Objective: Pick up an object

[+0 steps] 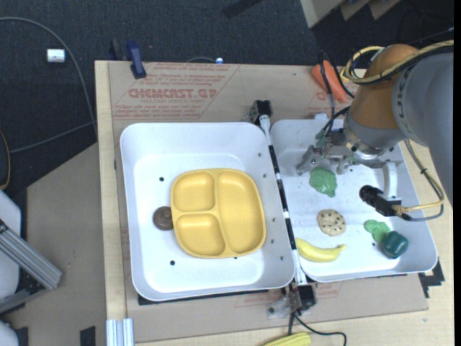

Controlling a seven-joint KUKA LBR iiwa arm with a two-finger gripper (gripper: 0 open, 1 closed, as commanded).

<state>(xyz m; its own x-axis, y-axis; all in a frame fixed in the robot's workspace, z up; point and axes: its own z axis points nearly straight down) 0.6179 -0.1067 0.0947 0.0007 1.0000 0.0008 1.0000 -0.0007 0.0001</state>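
My gripper (325, 163) hangs low over the back of the right bin (414, 193), its fingers spread open. A green leafy lump (324, 182) lies just in front of and below the fingertips, and nothing is held between them. Further forward in the same bin are a speckled cookie (331, 223), a yellow banana (320, 251) by the front wall, and a green and teal piece (387, 239) at the right.
The left bin (137, 193) holds a yellow divided plate (216, 213) with a brown round piece (163, 218) at its left edge. A black divider rail (277, 186) runs between the bins. The arm's orange band (378, 92) looms over the right bin's back.
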